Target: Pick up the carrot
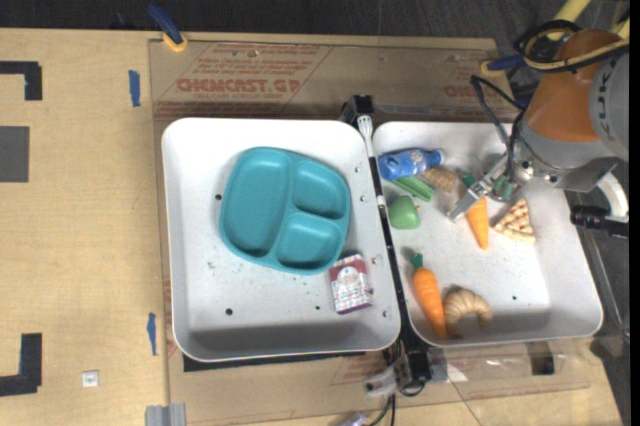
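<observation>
Two carrot-like pieces lie in the right bin (570,284). One orange carrot (429,299) with a green top rests near the bin's front left, beside a tan croissant (467,307). A shorter orange cone (479,224) lies mid-bin, pointing toward the front. My gripper (481,197) hangs right over the cone's upper end, with the grey arm and its orange band (565,109) reaching in from the right. Whether the gripper touches or holds the cone cannot be told from this angle.
Around the gripper in the right bin are a blue bottle (410,162), a brown piece (441,181), a green item (404,212) and a pizza slice (517,220). The left bin (190,234) holds a teal divided plate (285,209) and a small red-and-white packet (350,285).
</observation>
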